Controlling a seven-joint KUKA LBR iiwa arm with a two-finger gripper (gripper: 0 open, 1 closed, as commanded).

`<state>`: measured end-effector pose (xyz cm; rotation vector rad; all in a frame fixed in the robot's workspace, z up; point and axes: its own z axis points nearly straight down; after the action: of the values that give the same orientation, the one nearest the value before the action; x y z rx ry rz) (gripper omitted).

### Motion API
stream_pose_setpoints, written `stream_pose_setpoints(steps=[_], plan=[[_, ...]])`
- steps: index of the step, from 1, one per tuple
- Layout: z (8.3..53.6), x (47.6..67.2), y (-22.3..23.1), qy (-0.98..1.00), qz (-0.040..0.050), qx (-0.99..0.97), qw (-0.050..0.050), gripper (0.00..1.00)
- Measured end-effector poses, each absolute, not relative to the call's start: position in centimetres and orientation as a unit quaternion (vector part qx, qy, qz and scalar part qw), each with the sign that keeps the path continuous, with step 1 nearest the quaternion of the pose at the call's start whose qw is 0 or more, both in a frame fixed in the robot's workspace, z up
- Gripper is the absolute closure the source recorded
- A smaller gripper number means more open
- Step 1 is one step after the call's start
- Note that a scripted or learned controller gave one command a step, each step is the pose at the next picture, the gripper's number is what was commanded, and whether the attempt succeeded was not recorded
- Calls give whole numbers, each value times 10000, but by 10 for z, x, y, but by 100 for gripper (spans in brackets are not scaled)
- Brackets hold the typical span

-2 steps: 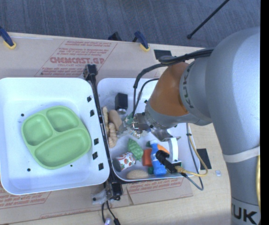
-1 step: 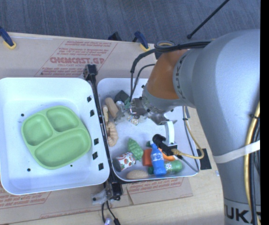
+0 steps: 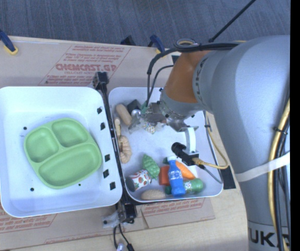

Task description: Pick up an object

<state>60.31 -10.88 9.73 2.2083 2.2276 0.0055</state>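
My gripper point(image 3: 145, 121) hangs low over the upper middle of the right bin point(image 3: 208, 167). Just to its left lie a tan bread roll point(image 3: 122, 113) and a small black piece point(image 3: 133, 105). Nothing is visibly held. A knobbly tan piece point(image 3: 124, 148) lies along the bin's left wall. Crowded at the bin's near end are a green leafy toy point(image 3: 151, 166), a red and white can point(image 3: 140, 180), a blue bottle point(image 3: 176, 181), an orange carrot point(image 3: 184, 170) and a tan potato shape point(image 3: 153, 194).
The left bin point(image 3: 13, 103) holds a green divided plate point(image 3: 63, 151). The big grey arm covers the right bin's right side. Black clips point(image 3: 108, 158) line the wall between the bins. Cardboard point(image 3: 84, 61) lies under both bins.
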Motion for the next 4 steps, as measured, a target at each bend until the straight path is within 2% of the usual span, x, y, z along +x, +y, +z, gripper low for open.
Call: stream_pose_setpoints(steps=[1, 2, 4], plan=[[98, 639, -120, 7100, 22, 7042, 39, 0], [97, 660, -124, 7102, 16, 7040, 36, 0], [97, 660, -124, 7103, 16, 7039, 36, 0]])
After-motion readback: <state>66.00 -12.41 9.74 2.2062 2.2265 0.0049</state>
